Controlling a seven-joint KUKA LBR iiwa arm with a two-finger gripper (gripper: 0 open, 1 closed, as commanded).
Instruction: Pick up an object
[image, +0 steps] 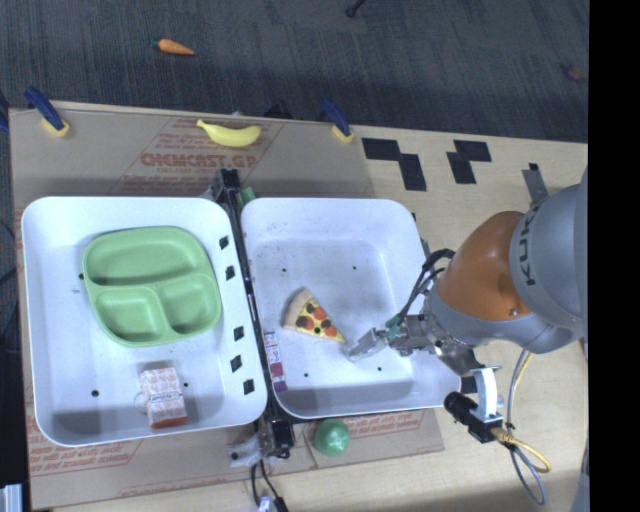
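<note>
We see the grey arm with its orange band (480, 280) reaching in from the right, over the near right corner of the right-hand shallow white bin (330, 215). Its pincer (366, 345) sits low inside that bin, just to the right of a flat triangular toy pizza slice (311, 317) with red and dark toppings. The metal tips point toward the slice's narrow end and stand close to it, but we see nothing between them; the slice lies flat on the bin floor, near the middle and a little toward the front. Whether the pincer is released or clenched we cannot tell at this resolution. In the left-hand shallow white bin (40, 300) we note a light green plastic divided tray (150, 283) with three compartments, occupying the middle, and in front of it a small crinkled snack packet in white and orange-brown (163, 394), lying near the front wall. On the cardboard-covered bench (300, 160) behind the bins rests a yellow toy banana (229, 131). A green ball (331, 436) sits on the bench just in front of the right bin. A small orange carrot-shaped object (176, 46) lies on the dark floor beyond the bench.
</note>
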